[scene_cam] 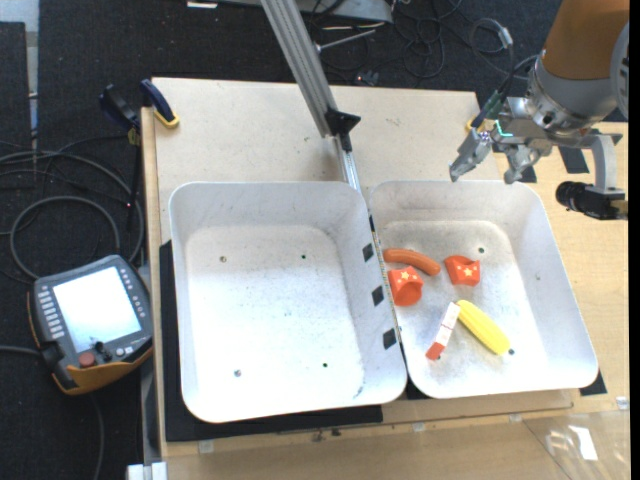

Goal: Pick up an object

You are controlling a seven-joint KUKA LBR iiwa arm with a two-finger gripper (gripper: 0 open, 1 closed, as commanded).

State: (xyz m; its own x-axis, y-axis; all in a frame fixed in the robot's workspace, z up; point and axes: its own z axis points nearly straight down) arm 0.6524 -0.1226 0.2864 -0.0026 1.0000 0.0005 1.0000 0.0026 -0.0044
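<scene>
Above right bin's (560, 268) far rim | I'm seeing gripper (492, 164) hovering, fingers spread, grasping nothing | toys lying below: sausage (411, 259), corn (483, 328).

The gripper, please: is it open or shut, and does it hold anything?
Open and holding nothing: the gripper hangs above the right bin's far rim, its two fingers spread with only bench between them.

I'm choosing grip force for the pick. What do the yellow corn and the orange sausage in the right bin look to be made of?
Corn: probably moulded plastic, a toy; its yellow is uniform with a slight sheen. Sausage: likely plastic or rubber too, smooth, evenly orange, with a soft highlight along its curve. Hardness cannot be told from this view. Both lie loose on the speckled floor of the right bin.
</scene>
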